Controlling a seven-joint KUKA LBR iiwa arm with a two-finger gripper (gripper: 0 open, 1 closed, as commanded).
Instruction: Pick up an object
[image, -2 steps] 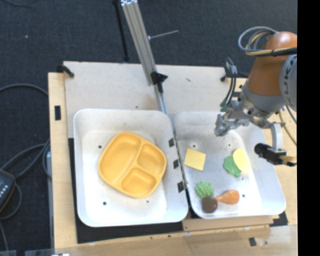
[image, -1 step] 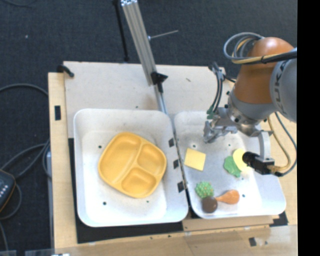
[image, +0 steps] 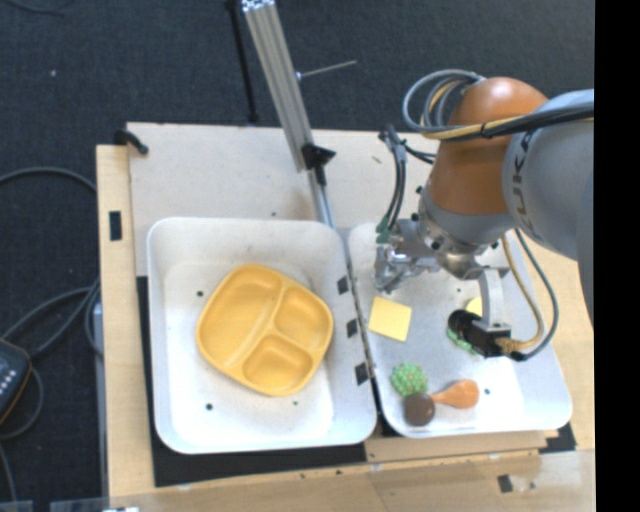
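Inside the left bin (image: 170, 300) lies a smooth yellow plate (image: 264, 327), rounded-square, with three hollows. Beside it, the right bin (image: 540, 395) holds a flat yellow square (image: 390, 319), a bumpy green ball (image: 408, 379) and a glossy orange drumstick (image: 442, 400) with a brown knob. The gripper (image: 392, 268) hangs just beyond the square, near the bin's left wall; whether it is open or closed cannot be told.

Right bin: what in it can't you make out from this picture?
- Camera view: right bin's far right corner, hidden under the arm.
- Camera view: small yellow thing, mostly covered by the arm; shape unclear.
- Camera view: bumpy green thing, too small to identify.
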